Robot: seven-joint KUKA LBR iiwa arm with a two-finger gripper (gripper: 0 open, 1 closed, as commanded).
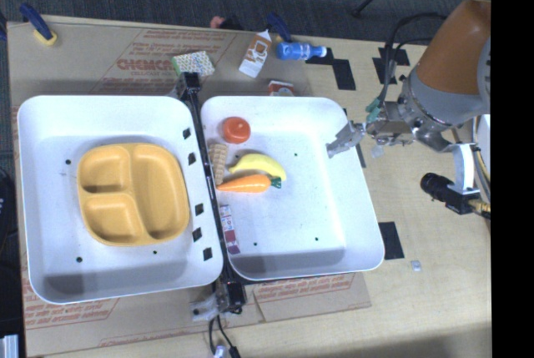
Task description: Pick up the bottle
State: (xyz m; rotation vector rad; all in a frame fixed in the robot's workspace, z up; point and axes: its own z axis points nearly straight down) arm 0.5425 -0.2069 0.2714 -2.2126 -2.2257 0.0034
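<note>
A small blue bottle (297,52) lies on its side on the bench behind the right bin (355,181), outside both bins. My gripper (340,143) hangs over the right rim of the right bin, well in front of the bottle and to its right. Nothing shows in the gripper. The grey arm with its orange band (455,39) reaches in from the right.
In the right bin lie a red round fruit (236,129), a banana (259,165), a carrot (244,184) and a waffle cone (218,158). The left bin holds a yellow divided plate (133,191). A small carton (256,54) and a patterned packet (193,63) lie near the bottle.
</note>
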